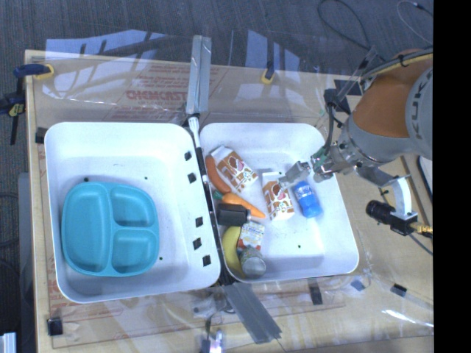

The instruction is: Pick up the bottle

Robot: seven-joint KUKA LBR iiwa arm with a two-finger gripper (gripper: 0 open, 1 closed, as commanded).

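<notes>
A small clear bottle with a printed label and a grey cap lies at the front of the right bin, beside a yellow banana. My gripper hangs over the middle right of that bin, well to the right of and behind the bottle. Its fingers stand apart and open, with nothing between them. A blue cylinder with a white end lies just in front of the gripper.
The right bin also holds two red-and-white snack packs, a carrot, a sausage and a black block. A teal divided plate lies in the left bin. Clamps and cables lie right of the bins.
</notes>
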